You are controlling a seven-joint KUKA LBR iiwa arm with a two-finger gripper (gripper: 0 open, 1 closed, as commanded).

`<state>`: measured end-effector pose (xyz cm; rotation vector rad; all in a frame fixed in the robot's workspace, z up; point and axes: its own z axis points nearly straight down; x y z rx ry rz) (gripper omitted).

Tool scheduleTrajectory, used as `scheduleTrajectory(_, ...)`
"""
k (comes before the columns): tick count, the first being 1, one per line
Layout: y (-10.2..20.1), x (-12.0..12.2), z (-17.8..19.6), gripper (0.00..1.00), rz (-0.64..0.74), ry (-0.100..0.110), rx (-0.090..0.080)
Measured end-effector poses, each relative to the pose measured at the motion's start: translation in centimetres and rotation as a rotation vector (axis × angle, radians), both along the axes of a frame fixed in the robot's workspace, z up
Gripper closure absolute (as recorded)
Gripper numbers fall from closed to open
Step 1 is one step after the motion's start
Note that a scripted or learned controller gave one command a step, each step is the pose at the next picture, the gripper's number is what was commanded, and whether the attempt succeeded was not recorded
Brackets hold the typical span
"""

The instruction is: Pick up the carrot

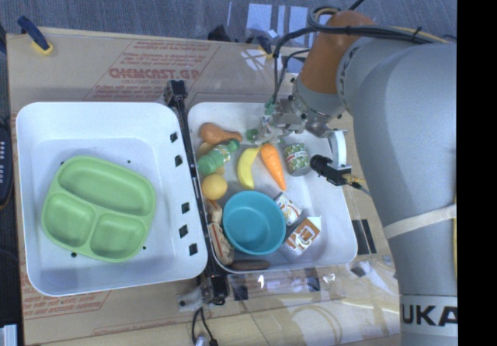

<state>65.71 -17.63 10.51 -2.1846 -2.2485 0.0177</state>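
One carrot (pixel 272 166) lies in the right bin (pixel 340 216), at 12 o'clock from the one blue bowl (pixel 254 222), beside one banana (pixel 247 167). The gripper (pixel 273 126) hovers just at 12 o'clock of the carrot; its opening cannot be told. The left bin (pixel 31 127) holds one green tray (pixel 98 207).

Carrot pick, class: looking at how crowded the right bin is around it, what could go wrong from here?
1. The carrot lies close beside the banana, so closing fingers might catch the banana too.
2. A small can sits on the carrot's other side; a descending gripper could knock it over.
3. The carrot lies slanted and tapers towards the blue bowl, so a grasp near the thin tip may slip.
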Motion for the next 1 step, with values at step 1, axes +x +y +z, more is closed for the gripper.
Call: scheduleTrajectory(1, 4.84, -0.79, 7.80, 1.00, -0.523, -0.009, -0.001)
